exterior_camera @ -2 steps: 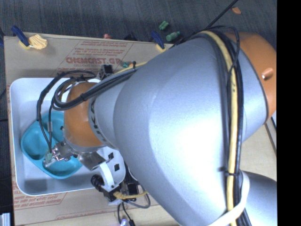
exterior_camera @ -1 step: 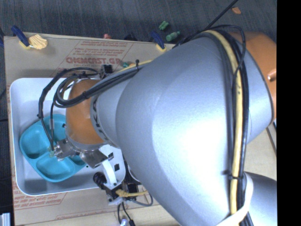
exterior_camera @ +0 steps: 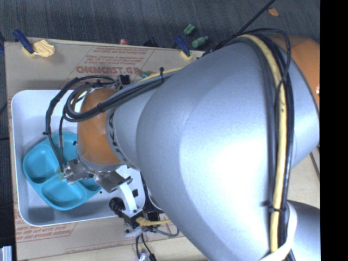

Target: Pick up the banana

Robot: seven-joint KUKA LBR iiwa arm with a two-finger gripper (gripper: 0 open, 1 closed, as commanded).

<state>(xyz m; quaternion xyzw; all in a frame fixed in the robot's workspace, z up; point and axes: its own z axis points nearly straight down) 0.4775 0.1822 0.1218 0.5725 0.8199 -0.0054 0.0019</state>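
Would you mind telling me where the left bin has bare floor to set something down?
Bare white floor runs along the left bin's upper-left corner, between its rim and the arm's black cables, and in a thin strip below the blue bowls near the front wall. The bin's right side is crowded under the grey arm.

The big grey arm [exterior_camera: 217, 145] pretty much hogs the shot, orange band [exterior_camera: 95, 126] sitting low over the left white bin [exterior_camera: 22, 107]. A blue sectioned dish [exterior_camera: 49, 175] lies in that bin, and black cables [exterior_camera: 81, 91] loop above the wrist.
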